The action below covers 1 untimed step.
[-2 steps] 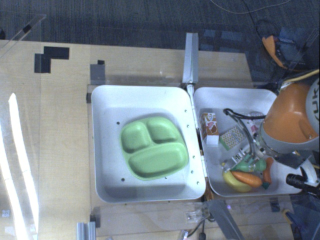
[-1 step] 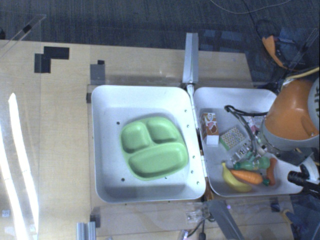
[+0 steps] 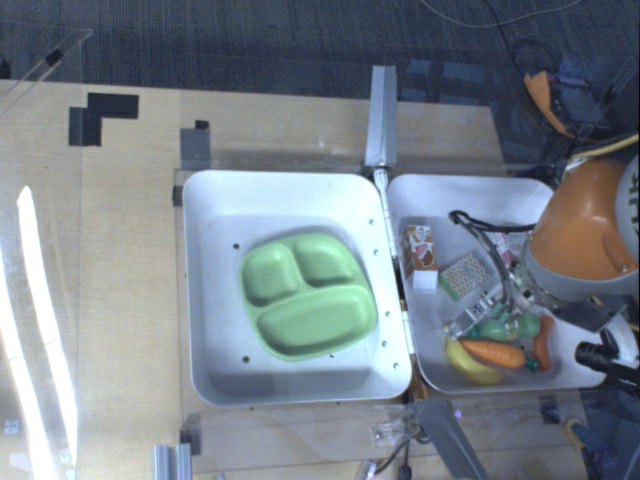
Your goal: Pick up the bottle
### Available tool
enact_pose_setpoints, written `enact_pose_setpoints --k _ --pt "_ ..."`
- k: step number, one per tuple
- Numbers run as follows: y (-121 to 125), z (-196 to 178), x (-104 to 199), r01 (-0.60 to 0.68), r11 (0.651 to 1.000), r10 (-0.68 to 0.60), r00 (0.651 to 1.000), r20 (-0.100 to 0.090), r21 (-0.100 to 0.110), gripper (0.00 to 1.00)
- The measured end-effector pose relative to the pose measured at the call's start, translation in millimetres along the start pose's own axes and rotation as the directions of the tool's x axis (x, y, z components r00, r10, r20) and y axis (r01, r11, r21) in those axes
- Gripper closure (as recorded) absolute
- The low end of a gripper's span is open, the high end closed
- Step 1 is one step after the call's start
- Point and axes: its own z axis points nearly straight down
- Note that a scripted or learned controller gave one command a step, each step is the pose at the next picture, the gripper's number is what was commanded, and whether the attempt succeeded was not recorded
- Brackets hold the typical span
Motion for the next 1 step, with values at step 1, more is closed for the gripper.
enact_pose_setpoints --k 1 --pt "-6.9 21.2 -5.8 0.379 0.925 -0.379 0.925 -0.005 0.003 0.00"
